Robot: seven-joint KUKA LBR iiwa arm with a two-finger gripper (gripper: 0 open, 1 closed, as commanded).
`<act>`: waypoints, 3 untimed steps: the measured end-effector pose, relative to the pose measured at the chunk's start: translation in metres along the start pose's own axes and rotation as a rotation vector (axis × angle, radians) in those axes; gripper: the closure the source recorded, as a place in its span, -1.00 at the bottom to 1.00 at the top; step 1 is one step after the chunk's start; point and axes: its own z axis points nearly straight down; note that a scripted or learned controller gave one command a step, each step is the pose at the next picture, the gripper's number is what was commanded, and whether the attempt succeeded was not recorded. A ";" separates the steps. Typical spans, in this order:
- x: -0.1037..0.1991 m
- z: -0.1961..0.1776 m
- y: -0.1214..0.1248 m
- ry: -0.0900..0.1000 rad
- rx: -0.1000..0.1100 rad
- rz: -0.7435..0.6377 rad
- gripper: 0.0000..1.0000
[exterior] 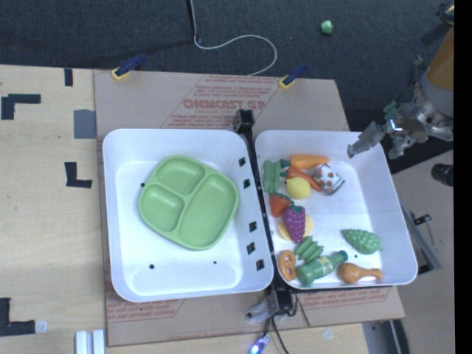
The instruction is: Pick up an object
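Leftmost, a green divided plate [189,211] lies in the left bin [118,198], toy foods such as purple grapes [294,220] crowd the right bin [391,198], and the gripper [383,140] hovers with fingers spread, holding nothing, above that bin's far right corner.

A green divided plate [189,211] lay in the left white bin [122,271]. Both bins sat on a cardboard sheet [221,105] held by two yellow-and-blue clamps [130,66]. A white cable [236,44] looped over dark carpet, near a small green ball [326,26].
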 end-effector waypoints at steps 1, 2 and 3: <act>0.007 -0.031 -0.060 0.000 -0.001 0.003 -1.00; -0.019 -0.238 -0.124 -0.009 -0.019 0.004 -1.00; -0.016 -0.238 -0.121 -0.003 -0.003 0.000 1.00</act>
